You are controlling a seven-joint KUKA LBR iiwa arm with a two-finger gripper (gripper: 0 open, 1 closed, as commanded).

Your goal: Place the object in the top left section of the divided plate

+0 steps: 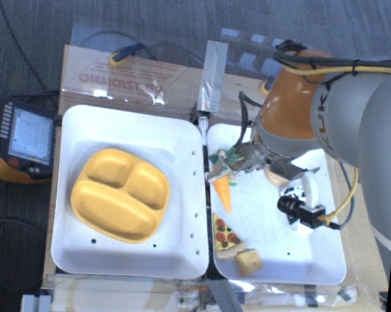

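The yellow divided plate (120, 193) lies in the left bin (79, 125), with two small sections at its far side and one long section at the near side. An orange toy carrot (223, 193) lies in the right bin (324, 263) by the wall between the bins, its green top pointing up-left. My gripper (228, 164) is low over the carrot's leafy end, right at the dividing wall. The wrist hides the point of contact.
Near the front of the right bin lie a toy pizza slice (224, 235) and a tan bread chunk (248, 262). A pale round piece (276, 174) pokes out under the wrist. The arm covers the right bin's far right part.
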